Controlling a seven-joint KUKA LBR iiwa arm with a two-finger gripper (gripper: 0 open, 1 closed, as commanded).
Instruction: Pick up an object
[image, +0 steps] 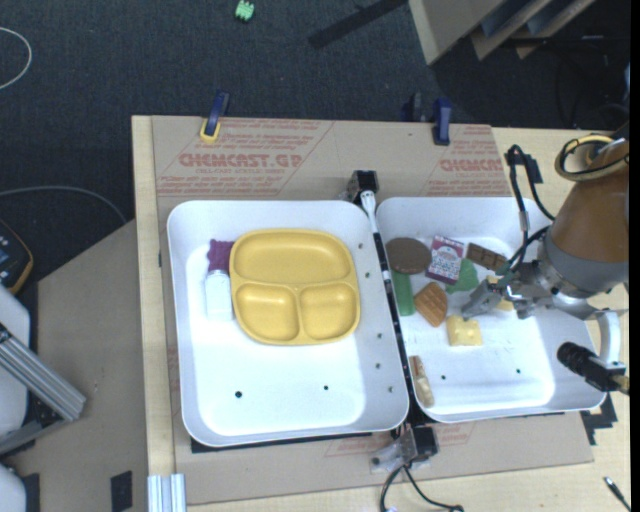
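Claw (487, 298): low in right bin (500, 395), fingers' state cannot be told. Nearest item: yellow cheese wedge (463, 331), just beside claw at 7 o'clock. Orange biscuit (432, 302) lies at 9 o'clock, long axis running 11 to 5.

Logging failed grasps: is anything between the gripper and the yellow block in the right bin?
Nothing visible. The gripper hangs just above and right of the yellow block, with bare bin floor between; the orange piece lies to its left.
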